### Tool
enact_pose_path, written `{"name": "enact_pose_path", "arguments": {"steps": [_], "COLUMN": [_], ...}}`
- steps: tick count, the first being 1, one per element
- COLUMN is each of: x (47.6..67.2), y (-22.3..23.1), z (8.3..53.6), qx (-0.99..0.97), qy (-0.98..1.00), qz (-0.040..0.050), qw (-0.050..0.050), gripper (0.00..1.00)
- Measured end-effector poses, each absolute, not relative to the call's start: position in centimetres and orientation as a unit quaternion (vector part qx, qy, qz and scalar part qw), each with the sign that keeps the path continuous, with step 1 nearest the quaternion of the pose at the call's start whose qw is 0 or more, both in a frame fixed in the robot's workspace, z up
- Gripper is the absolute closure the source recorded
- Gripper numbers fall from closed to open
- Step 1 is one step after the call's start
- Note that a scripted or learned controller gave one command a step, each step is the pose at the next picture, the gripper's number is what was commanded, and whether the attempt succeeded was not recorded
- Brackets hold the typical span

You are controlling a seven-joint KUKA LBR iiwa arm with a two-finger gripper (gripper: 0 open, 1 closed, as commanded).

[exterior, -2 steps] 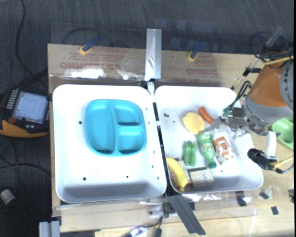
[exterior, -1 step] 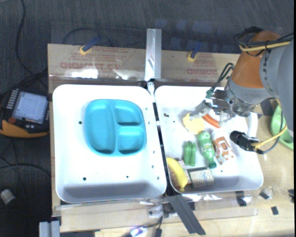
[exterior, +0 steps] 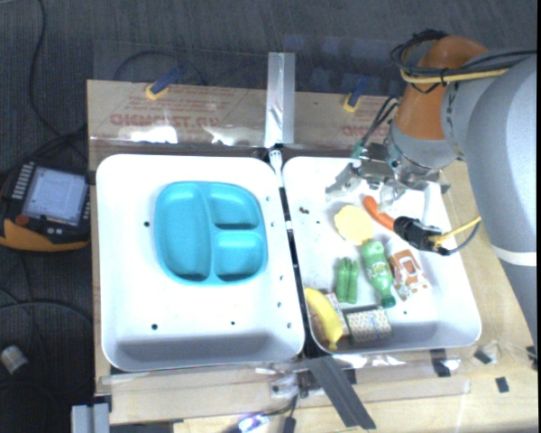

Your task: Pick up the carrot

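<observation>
One carrot (exterior: 377,212) lies near the right bin's (exterior: 451,327) far edge, claw (exterior: 380,180) grip unclear.

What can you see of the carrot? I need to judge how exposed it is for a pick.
The carrot is a small orange piece, likely plastic, lying slanted in the right bin near its far side. Its upper end runs under the gripper; its lower end meets a black and yellow part of the arm. It lies right beside a pale yellow disc.
</observation>
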State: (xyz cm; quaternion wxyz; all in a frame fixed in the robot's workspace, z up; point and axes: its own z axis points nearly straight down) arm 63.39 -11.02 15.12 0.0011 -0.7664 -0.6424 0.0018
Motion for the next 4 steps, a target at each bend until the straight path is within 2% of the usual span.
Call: {"name": "enact_pose_path", "arguments": {"steps": [1, 2, 3, 4], "x": [61.4, 61.3, 58.6, 64.7], "y": [-18.1, -9.6, -11.8, -16.8], "z": [12.9, 18.1, 8.9, 12.9], "qx": [-0.781, -0.815, -0.828, -0.852], "qy": [-0.624, -0.579, -0.561, -0.524], "qz": [0.003, 0.0019, -0.0032, 0.0025], "qw": [0.0, 0.001, -0.003, -0.001], "gripper": [0.0, 0.0, 0.0, 0.0]}}
